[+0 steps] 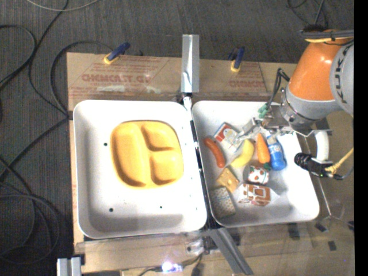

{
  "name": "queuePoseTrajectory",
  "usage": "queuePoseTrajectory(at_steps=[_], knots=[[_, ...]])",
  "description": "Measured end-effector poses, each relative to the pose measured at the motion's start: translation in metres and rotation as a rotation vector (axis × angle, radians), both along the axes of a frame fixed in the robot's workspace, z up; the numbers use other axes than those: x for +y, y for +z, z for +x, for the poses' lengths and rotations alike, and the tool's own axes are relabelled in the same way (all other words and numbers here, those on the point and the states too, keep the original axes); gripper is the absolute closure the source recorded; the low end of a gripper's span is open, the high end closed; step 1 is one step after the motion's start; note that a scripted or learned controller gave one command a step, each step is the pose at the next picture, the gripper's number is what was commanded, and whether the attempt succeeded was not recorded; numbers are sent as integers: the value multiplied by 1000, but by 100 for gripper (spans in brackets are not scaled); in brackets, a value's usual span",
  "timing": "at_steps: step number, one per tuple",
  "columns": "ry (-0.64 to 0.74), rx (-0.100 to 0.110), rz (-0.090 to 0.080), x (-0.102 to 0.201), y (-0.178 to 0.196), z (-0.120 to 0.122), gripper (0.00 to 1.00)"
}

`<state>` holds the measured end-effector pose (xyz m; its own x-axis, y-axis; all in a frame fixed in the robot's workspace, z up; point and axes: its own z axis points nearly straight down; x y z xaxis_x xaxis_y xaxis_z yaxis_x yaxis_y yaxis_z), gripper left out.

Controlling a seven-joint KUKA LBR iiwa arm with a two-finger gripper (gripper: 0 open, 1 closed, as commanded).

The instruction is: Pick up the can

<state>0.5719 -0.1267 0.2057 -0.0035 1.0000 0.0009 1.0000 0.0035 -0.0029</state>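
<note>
The gripper is being held low over the upper middle of the right bin, above the clutter. It is being masked by the grey wrist and by glinting metal, so whether it is wide or narrow cannot be told, and nothing is being seen gripped in it. Just below it an orange carrot and a blue bottle are being shown side by side, touching. A yellow banana is lying just left of the carrot.

The can, short, with a red and white label, is being shown below the carrot, near the bin's middle, crowded on most sides. A patterned box is touching it from below, and a tan wedge is lying just to its left. Its label is too small to be read.

Open floor is being left along the right bin's right and lower right side. A red sausage and a grey sponge are being kept near the bin's left wall, and a red and white carton is lying above the banana.

In the left bin, a yellow compartment tray is being shown at the centre, with bare white floor all round it. The arm's orange band is being cut off by the upper right edge.
</note>
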Motion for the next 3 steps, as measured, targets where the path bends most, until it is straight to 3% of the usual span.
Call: queuePoseTrajectory(at_steps=[1,2,3], knots=[[-117,-15,-2,22,-116,-31,0],[-354,-34,-2,23,-115,-78,0],[-355,-33,-2,23,-115,-78,0]])
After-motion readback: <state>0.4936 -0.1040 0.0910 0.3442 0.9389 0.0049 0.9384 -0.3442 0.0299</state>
